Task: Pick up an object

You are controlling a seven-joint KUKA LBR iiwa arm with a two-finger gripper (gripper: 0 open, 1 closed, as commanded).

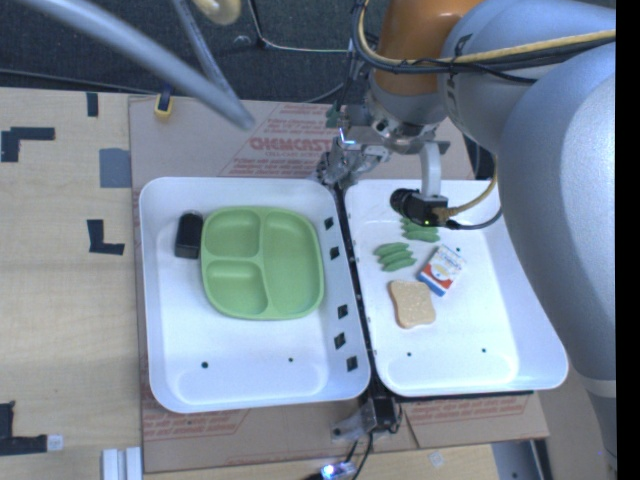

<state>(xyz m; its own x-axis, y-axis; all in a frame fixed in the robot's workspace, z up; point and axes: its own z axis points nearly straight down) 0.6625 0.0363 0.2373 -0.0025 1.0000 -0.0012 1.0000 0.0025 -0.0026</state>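
My gripper [340, 163] hangs over the far end of the wall between the two bins, under the orange band of the arm. In the right bin [500, 358] lie a green pea pod [395, 257], a second green pod [420, 231] partly under a black wrist fitting, a small white, red and blue carton [442, 269] and a tan slice of bread [412, 304]. All of these lie nearer the camera than the gripper and to its right. The left bin [240, 378] holds a green divided plate [263, 262] and a small black block [188, 235].
The grey arm covers the right side of the view and overhangs the right bin's far corner. A grey bar crosses the top left. The bins rest on a cardboard sheet [285, 133] on the wooden bench [60, 308].
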